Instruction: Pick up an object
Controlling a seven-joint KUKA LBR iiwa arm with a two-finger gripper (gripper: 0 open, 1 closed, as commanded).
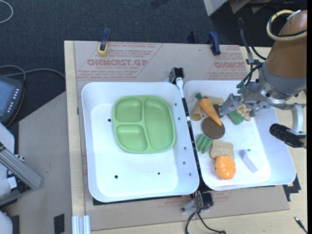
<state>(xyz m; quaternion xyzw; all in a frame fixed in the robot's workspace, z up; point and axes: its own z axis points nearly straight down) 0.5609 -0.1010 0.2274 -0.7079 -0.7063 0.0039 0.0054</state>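
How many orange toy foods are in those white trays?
2. A carrot lies slantwise near the top of the right bin; an orange pumpkin-like piece sits near its front edge. More could be hidden under the arm.

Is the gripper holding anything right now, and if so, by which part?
It cannot be told. The gripper is low in the right bin, beside the carrot and a green piece.
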